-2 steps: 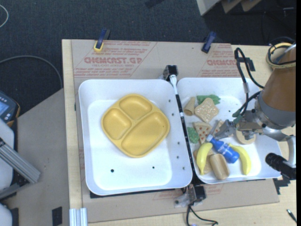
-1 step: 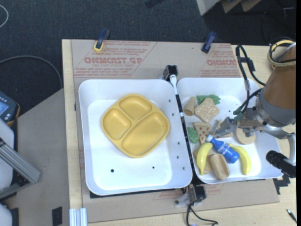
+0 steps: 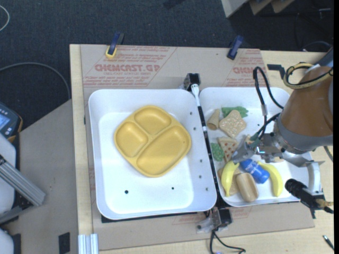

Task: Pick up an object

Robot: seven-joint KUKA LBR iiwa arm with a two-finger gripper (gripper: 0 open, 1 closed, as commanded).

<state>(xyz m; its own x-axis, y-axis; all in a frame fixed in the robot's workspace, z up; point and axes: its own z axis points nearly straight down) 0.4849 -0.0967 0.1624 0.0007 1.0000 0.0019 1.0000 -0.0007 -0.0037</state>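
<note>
Right bin [image 3: 275, 95], lower right of frame, is crowded: crackers [image 3: 232, 124], two bananas [image 3: 229, 178], a blue object [image 3: 255, 171], a brown roll [image 3: 247, 187]. Gripper [image 3: 249, 148] is poised over them; finger state cannot be told. Yellow tray [image 3: 152, 139] is seen in left bin [image 3: 106, 157]. Bench is cardboard-topped; floor dark.

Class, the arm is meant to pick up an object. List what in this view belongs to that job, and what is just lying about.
Part of the job:
gripper
right bin
bananas
blue bottle
bread roll
crackers
green leafy piece

Just lying about:
left bin
yellow divided plate
yellow clamp
blue clamp
</note>
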